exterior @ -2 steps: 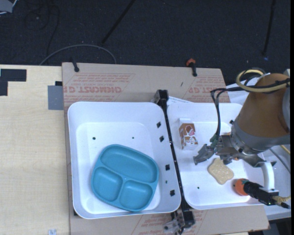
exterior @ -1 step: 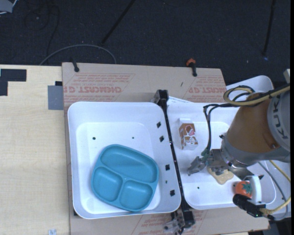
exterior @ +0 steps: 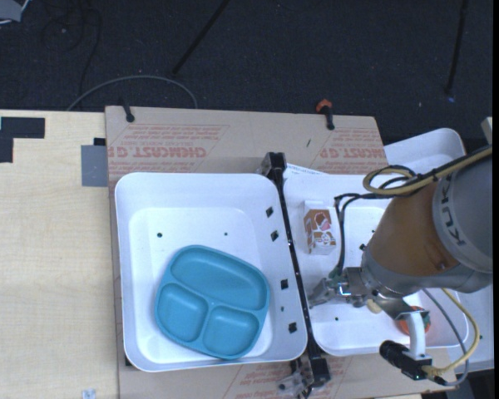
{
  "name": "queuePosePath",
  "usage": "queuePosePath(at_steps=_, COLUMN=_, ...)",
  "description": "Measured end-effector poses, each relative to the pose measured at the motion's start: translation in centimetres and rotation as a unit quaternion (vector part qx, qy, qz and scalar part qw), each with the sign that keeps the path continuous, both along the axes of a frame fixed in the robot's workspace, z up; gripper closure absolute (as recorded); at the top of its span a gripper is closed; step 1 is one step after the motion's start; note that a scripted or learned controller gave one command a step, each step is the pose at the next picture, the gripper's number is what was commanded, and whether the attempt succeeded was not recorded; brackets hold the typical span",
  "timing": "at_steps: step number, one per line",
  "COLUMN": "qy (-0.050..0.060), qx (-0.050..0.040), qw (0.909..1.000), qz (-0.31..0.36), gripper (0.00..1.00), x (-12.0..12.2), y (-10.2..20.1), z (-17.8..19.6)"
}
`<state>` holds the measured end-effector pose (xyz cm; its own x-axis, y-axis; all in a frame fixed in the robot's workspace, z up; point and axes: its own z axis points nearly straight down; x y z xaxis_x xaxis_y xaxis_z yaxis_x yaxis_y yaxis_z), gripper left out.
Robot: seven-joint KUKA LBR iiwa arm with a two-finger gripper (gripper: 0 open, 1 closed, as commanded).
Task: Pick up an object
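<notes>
Hidden beneath the grey arm with its orange band (exterior: pixel 416 239): most of the right shallow white bin (exterior: pixel 349 339). Fingers of the metal two-finger gripper (exterior: pixel 326 292) too small and blurred to read. Right of it, half covered: a small orange-and-white object (exterior: pixel 416 322), shape unclear.

Left bin (exterior: pixel 141 198) holds a divided tray (exterior: pixel 212 302) toward its near side. Right bin (exterior: pixel 349 343) holds a small carton (exterior: pixel 319 229) at its far left, beside the divider. Arm (exterior: pixel 424 239) overhangs right bin.
</notes>
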<state>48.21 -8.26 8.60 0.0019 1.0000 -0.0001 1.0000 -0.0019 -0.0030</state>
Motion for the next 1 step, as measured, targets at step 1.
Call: queuePosePath(at_steps=1, qy=0.0, qx=0.0008, qw=1.0, qz=-0.003, gripper=1.0, x=0.05, y=-0.09, z=1.22)
